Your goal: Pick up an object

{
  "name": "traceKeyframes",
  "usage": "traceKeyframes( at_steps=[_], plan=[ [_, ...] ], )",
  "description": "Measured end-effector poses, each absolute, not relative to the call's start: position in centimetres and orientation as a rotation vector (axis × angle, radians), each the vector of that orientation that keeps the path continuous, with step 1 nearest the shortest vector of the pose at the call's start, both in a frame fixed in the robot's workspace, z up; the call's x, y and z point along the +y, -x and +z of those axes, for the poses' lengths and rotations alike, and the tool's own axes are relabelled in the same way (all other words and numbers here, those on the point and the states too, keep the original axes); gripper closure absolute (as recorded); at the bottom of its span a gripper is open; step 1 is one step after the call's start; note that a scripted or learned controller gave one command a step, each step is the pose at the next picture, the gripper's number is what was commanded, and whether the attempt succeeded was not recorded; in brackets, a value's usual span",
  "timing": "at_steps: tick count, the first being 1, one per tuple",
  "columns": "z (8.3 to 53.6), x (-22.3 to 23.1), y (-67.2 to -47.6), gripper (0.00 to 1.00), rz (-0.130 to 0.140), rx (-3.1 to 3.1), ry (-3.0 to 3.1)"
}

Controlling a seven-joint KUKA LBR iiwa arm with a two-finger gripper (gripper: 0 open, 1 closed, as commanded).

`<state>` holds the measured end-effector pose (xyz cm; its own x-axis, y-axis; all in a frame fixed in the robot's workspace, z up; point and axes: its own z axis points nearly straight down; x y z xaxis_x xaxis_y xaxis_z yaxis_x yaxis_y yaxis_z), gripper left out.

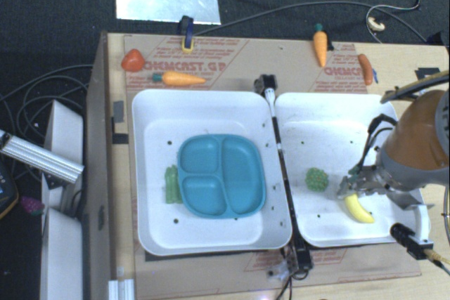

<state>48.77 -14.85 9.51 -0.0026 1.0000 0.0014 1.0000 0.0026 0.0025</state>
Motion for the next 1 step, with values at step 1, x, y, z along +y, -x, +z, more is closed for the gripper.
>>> traceKeyframes(
  at_steps=[1],
  plan=[
    [16.36,-10.86,-49.07,1.0,0.003,2.223,-2.216]
  ],
)
